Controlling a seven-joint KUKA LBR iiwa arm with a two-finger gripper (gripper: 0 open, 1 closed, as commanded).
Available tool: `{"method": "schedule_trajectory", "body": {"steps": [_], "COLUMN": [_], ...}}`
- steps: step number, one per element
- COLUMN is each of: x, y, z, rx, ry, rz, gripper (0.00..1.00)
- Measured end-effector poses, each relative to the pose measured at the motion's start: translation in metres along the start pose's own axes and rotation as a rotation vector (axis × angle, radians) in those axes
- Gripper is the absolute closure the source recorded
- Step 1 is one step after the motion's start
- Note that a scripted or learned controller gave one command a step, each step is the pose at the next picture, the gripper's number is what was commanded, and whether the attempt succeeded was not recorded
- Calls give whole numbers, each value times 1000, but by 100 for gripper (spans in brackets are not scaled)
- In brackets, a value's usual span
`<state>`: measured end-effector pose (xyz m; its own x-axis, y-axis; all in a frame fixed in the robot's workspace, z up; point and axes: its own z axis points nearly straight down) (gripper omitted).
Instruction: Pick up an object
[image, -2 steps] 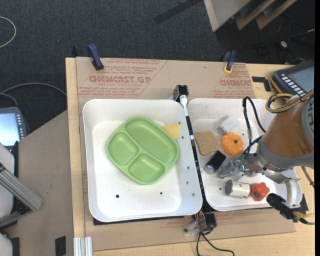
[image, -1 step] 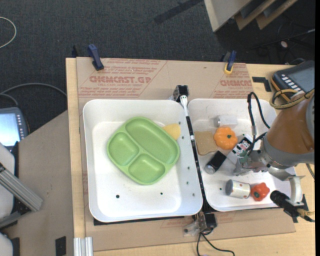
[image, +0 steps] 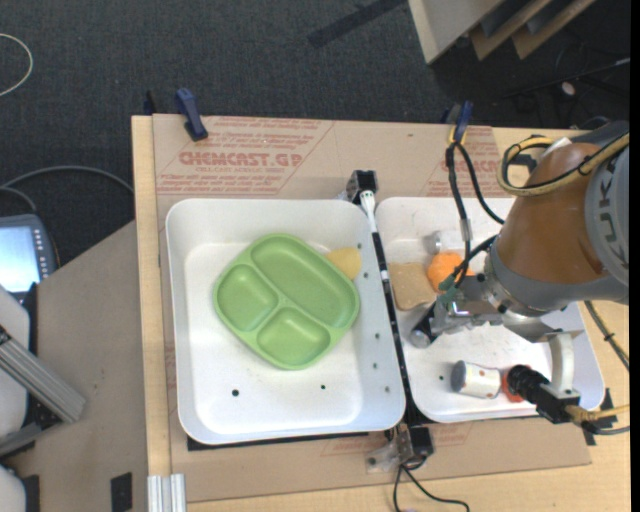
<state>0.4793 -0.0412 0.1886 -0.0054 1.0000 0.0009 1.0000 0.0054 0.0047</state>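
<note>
gripper (image: 438, 318): hangs low inside the right bin (image: 435, 400), close to its left wall. clenched or released: cannot tell from this slant. orange object (image: 445, 268): lies just beyond the gripper, next to a tan flat piece (image: 407, 283). grey-and-red cylinder (image: 473, 378): lies on its side, nearer the front rim, apart from the gripper. left bin (image: 200, 370): holds a green divided plate (image: 287, 300), with a yellow lump (image: 346, 262) at the plate's far right edge.

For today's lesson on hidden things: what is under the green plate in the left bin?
A pale yellow thing pokes out at the upper right edge of the green plate. The rest of it, and anything else beneath, is covered.
</note>
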Motion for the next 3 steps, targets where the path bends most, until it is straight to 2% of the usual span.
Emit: {"method": "schedule_trajectory", "body": {"steps": [1, 2, 3], "x": [45, 20, 33], "y": [1, 2, 1], "z": [-11, -142, -108], "rx": [2, -11, 8], "ry": [-1, -2, 0], "rz": [1, 5, 4], "gripper": [100, 100, 100]}}
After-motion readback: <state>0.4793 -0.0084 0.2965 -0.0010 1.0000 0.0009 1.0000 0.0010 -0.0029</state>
